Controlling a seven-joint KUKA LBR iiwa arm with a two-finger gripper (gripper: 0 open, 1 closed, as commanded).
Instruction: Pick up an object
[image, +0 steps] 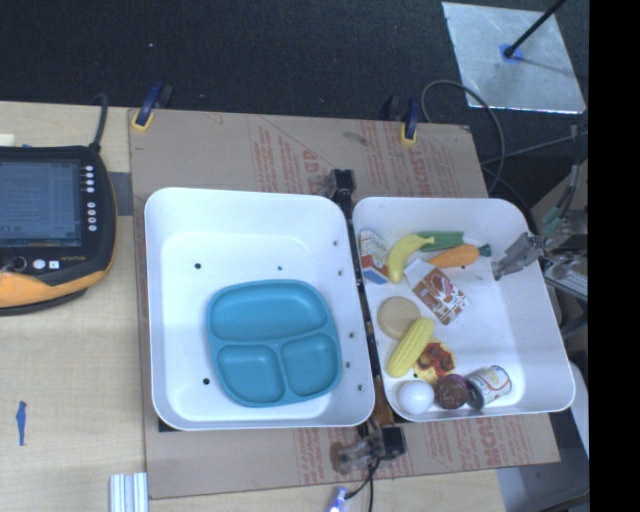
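Just inside the right bin's (556, 330) rim, the gripper (512, 258) hovers.

Both bins are white: the left bin (170, 300) carries a light blue divided tray (272, 340), while the right bin (520, 330) gathers a yellow banana (402, 255), an orange carrot (455, 257), a yellow corn cob (410, 346), a white egg (415, 397) and a red-and-white patterned packet (440, 295) (its print is too small to read). The cardboard (250, 150) beneath is brown with faint red lettering.
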